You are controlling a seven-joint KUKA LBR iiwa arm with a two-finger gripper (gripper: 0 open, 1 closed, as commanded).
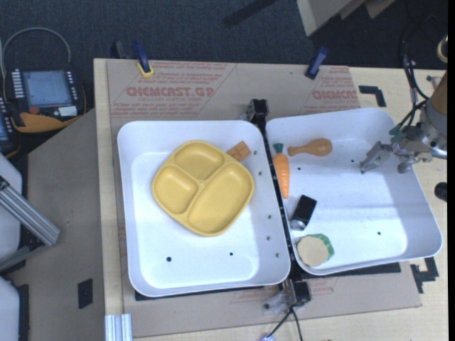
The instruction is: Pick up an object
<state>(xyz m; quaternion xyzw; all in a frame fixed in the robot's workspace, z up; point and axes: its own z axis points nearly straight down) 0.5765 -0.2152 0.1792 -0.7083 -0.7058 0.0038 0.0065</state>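
We hold our gripper (387, 158) open and empty over the right bin (398, 212), ready to descend.

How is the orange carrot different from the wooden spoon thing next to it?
The carrot is bright orange with a green top; the wooden piece is pale brown. The carrot lies along the bin's left wall, pointing toward the bottom of the view, while the wooden piece lies crosswise. The carrot tapers to a point; the wooden piece ends in a rounded knob. Both lie flat in the right bin, near its upper left corner.
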